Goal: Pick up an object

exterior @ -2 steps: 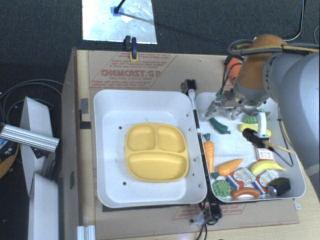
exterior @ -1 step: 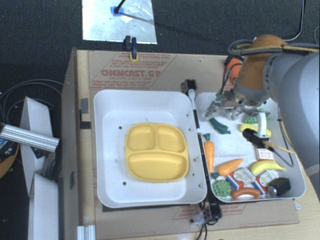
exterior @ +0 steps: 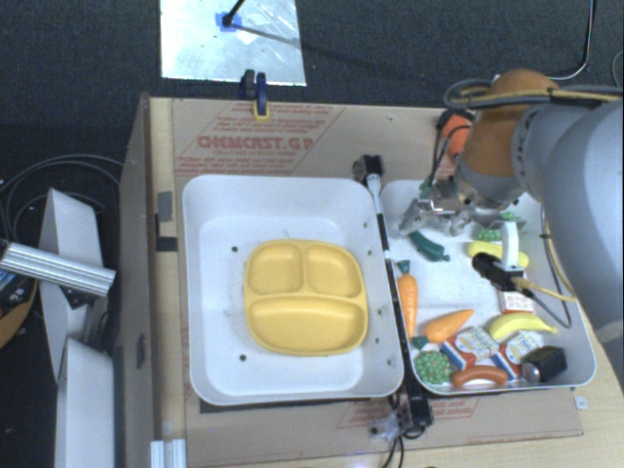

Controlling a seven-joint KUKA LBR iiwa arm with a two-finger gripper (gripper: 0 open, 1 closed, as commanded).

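Overhead, metal pincer [exterior: 436, 218] near glossy tapered carrot [exterior: 407, 300].

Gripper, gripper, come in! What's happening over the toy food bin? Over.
Gripper low over right bin, far end. Green toy piece just beside it, not held. Carrot, banana lie nearer.

Left bin [exterior: 210, 261] holds divided tray [exterior: 305, 295] at centre. Right bin [exterior: 583, 354]: carrot [exterior: 407, 300] at 9 o'clock, broccoli [exterior: 433, 366] at 7, banana [exterior: 520, 326] at 4.

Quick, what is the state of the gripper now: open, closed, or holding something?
Gripper: cannot be told; it is low over the far end of the right bin, close to a dark green piece.
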